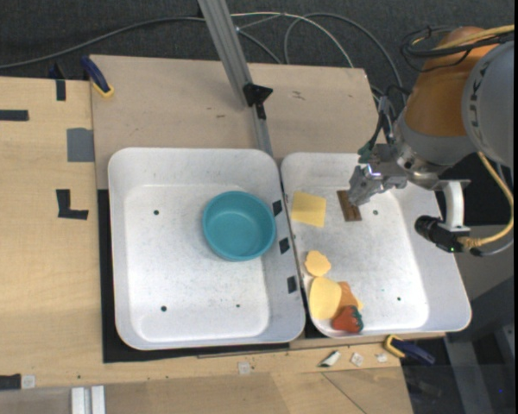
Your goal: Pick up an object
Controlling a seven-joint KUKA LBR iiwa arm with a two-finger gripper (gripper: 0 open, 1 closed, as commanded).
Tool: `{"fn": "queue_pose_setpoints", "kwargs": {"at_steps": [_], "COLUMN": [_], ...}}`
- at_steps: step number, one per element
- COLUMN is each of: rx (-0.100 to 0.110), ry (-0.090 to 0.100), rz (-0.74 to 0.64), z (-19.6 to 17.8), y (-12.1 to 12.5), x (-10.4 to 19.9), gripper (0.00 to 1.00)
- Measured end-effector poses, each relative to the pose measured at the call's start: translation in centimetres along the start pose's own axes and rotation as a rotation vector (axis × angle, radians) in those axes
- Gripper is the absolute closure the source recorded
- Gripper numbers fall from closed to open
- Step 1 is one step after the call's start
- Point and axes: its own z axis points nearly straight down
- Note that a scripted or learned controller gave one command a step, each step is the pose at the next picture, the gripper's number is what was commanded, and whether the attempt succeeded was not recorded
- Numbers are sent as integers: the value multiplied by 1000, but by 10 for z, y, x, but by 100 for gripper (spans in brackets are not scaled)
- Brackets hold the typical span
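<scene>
We count one blue bowl (237, 224) left of the gripper (360, 193), one brown block (350, 206) under it. Can't tell if it's gripping.

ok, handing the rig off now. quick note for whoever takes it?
Gripper: low over the right bin, right beside a small brown block; a grasp can't be confirmed.
Right bin also has a yellow square piece and, at the near left corner, yellow rounded pieces with a red item.
Left bin: teal bowl.
Done: nothing visibly lifted.
Left: grasp and lift one object.
</scene>
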Motion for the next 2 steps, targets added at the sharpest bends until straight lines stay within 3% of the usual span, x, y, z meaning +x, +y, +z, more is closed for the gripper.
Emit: {"fn": "queue_pose_setpoints", "kwargs": {"at_steps": [1, 2], "rx": [5, 8], "ry": [1, 3], "rz": [0, -5], "z": [-11, -17], "y": [0, -23], "x": [0, 57], "gripper": [100, 100]}}
